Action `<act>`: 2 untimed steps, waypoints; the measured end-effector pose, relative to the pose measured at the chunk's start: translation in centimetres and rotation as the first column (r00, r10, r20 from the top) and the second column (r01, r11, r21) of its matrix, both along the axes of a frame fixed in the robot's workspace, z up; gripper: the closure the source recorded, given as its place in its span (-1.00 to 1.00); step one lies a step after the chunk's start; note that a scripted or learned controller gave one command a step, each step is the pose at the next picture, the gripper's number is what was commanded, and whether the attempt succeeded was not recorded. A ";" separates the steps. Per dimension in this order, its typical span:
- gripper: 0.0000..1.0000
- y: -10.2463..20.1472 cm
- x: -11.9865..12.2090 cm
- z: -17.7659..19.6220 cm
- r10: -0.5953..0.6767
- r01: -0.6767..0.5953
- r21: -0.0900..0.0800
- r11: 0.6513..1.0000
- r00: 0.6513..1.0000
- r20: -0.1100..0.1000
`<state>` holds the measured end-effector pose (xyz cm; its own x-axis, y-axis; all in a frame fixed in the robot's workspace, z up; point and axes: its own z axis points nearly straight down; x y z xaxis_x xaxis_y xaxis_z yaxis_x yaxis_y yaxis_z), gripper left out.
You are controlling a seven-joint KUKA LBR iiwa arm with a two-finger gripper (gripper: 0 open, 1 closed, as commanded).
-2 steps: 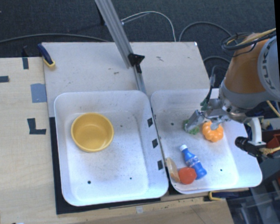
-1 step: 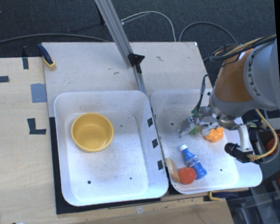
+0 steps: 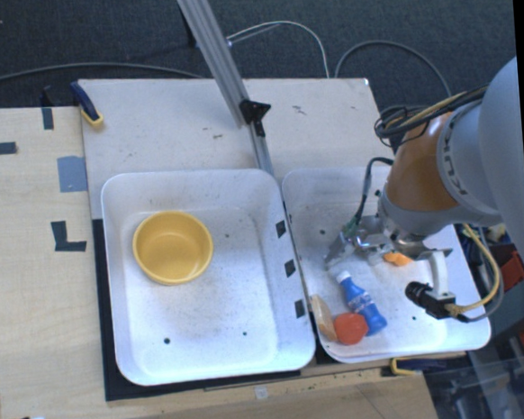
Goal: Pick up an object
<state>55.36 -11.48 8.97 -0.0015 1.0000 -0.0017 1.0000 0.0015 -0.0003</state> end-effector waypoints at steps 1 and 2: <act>1.00 0.1 0.0 1.1 0.002 -0.002 0.002 1.000 1.000 -0.001; 1.00 -0.2 0.2 7.4 0.000 0.000 0.001 1.000 1.000 0.005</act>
